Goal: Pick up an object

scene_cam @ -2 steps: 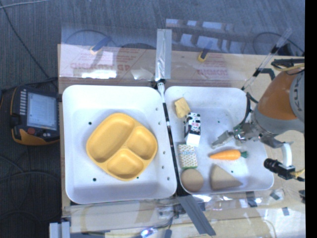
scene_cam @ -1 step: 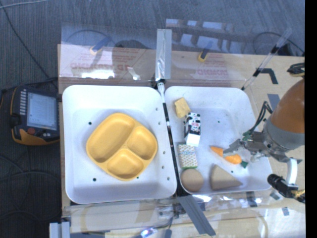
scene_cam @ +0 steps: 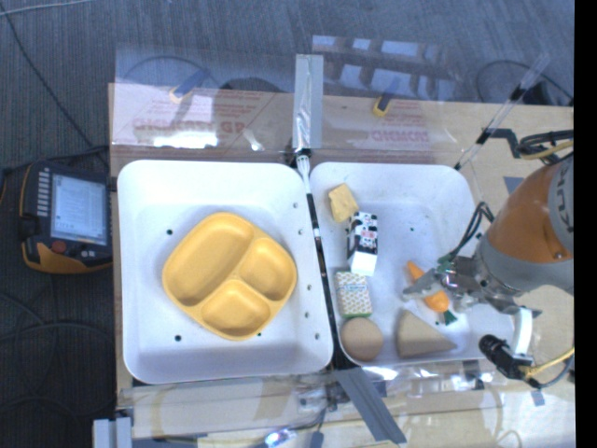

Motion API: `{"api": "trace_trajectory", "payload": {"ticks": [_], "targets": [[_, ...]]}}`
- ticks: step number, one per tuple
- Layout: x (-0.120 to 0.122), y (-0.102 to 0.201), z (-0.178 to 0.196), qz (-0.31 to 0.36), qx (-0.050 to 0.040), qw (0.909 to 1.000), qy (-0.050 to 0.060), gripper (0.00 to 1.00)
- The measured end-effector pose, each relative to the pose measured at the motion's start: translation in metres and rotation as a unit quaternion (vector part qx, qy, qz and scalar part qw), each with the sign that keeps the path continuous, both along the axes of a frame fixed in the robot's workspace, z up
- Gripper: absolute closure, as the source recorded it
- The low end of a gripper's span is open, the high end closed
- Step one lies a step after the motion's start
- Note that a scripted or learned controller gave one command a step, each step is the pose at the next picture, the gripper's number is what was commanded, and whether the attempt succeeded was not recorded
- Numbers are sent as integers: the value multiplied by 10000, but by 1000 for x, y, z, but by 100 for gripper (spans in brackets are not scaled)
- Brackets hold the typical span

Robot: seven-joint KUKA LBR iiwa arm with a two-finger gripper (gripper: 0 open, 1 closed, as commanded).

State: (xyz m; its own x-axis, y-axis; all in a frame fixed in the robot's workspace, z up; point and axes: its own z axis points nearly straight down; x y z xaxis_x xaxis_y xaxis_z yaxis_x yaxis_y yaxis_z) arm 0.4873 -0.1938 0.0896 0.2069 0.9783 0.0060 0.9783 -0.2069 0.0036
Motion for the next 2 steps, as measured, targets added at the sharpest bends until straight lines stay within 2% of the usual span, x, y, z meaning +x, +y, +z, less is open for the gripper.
{"api": "trace_trajectory", "payload": {"ticks": [1, 2], "targets": [[2, 0, 8, -10, -17, 10000, -23, 100], [13, 33, 113, -215, -41, 9998, 44, 100]]}}
